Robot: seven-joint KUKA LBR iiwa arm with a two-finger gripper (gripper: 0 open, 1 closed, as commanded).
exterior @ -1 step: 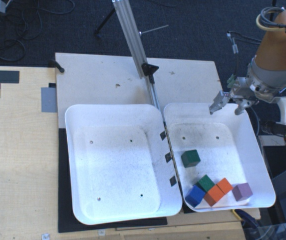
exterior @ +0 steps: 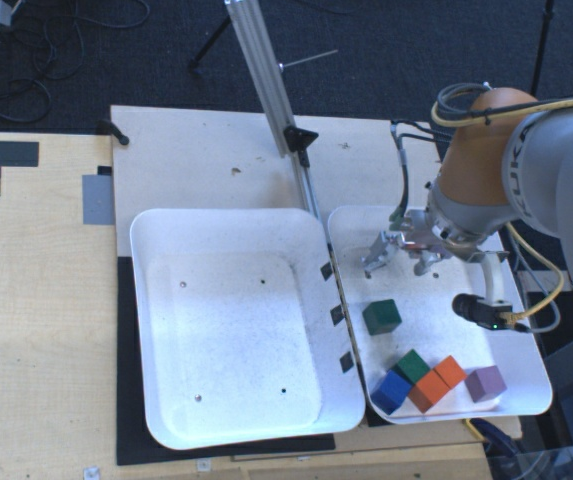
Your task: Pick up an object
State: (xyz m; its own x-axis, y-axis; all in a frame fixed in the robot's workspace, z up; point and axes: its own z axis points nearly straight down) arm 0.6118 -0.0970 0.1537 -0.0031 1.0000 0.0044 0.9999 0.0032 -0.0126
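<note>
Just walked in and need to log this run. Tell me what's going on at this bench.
A grey robot arm reaches in from the right over the right-hand bin, its gripper hanging above the bin's upper part with nothing seen between its fingers. A dark green block sits alone just below it. Near the bin's front edge lie a blue block, a green block, an orange block and a purple block. Nothing is picked up yet.
</note>
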